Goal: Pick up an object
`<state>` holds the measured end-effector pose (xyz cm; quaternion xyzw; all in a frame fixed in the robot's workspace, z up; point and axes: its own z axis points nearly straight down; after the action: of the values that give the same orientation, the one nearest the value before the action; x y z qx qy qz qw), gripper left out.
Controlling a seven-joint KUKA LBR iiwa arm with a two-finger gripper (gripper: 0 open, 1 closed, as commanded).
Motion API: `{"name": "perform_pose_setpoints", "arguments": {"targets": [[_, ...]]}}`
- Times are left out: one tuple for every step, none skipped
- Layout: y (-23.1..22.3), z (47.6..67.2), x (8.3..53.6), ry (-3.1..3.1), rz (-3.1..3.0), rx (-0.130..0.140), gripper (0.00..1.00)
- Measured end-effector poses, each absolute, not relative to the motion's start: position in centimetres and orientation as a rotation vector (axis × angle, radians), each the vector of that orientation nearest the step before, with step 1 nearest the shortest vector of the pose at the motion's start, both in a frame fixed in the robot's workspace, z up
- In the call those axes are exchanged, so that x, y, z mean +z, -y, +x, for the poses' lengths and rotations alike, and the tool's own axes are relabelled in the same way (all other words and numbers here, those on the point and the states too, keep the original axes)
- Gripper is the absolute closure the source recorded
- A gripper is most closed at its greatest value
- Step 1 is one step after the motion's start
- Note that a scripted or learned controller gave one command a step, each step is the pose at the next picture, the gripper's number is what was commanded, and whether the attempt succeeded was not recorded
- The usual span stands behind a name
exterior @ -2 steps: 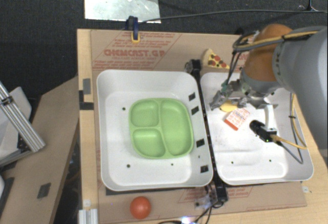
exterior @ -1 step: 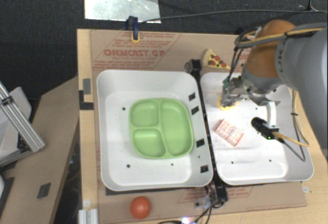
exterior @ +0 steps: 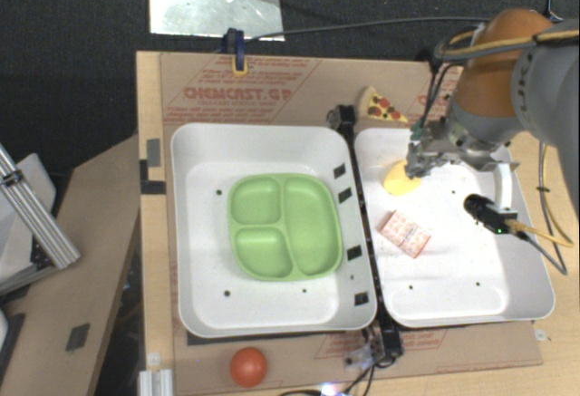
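In the right bin (exterior: 471,294) lie a yellow rounded object (exterior: 400,180) near the back left and a pink and white packet (exterior: 403,234) closer to the front. My gripper (exterior: 418,164) reaches down from the right and sits at the yellow object's upper right edge, touching or just above it. The wrist hides where the two meet. The packet lies apart from the gripper, toward the front.
A green divided tray (exterior: 283,226) rests in the left bin (exterior: 204,159). Behind the right bin a toy pizza slice (exterior: 382,106) lies on the cardboard. A red ball (exterior: 247,366) sits in front of the left bin.
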<state>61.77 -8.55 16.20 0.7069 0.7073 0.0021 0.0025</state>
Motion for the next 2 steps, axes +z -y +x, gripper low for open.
{"name": "perform_pose_setpoints", "arguments": {"targets": [[8.6, 61.9, 20.8, -2.222, 2.214, 0.005, 1.00], [4.1, 59.3, 22.1, -2.231, 2.212, 0.004, 1.00]]}}
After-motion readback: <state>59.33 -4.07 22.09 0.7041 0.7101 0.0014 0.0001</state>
